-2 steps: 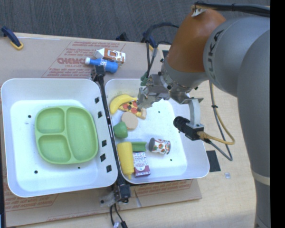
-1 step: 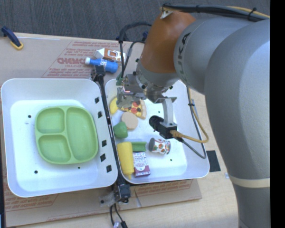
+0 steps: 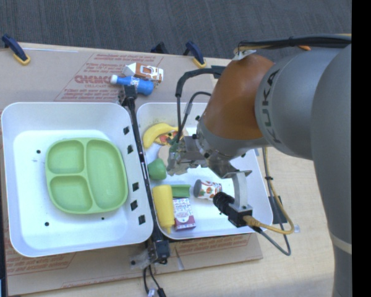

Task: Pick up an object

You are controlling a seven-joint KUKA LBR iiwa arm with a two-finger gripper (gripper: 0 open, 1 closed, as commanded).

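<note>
We saw two white bins side by side on the cardboard-covered surface [image 3: 43, 60], their inner rims meeting along a black clipped seam. The left bin [image 3: 12, 184] had wide bare floor around a green divided plate [image 3: 86, 175] lying flat near its middle. The right bin [image 3: 260, 218] was far tighter: the grey arm [image 3: 303, 98] with its orange band hung over the upper half, leaving open floor mainly along the near edge.

In the right bin we found a banana [image 3: 156, 132] near the seam at the far side, a green round object [image 3: 156, 169] just below it, a yellow cylinder [image 3: 163, 205] beside the seam, a purple carton [image 3: 183, 215] touching its right side, a small green block [image 3: 180, 191] above the carton, and a small white cup [image 3: 206, 189] lying tipped over.

The pincer [image 3: 178, 156] hung low between the banana and the green round object; we could not tell whether it was apart or together, nor whether anything sat in it. The green round object lay just beside it on its left. Beyond the bins, a small carton [image 3: 145, 73] and a blue-and-white tube [image 3: 131, 82] rested on the cardboard.
</note>
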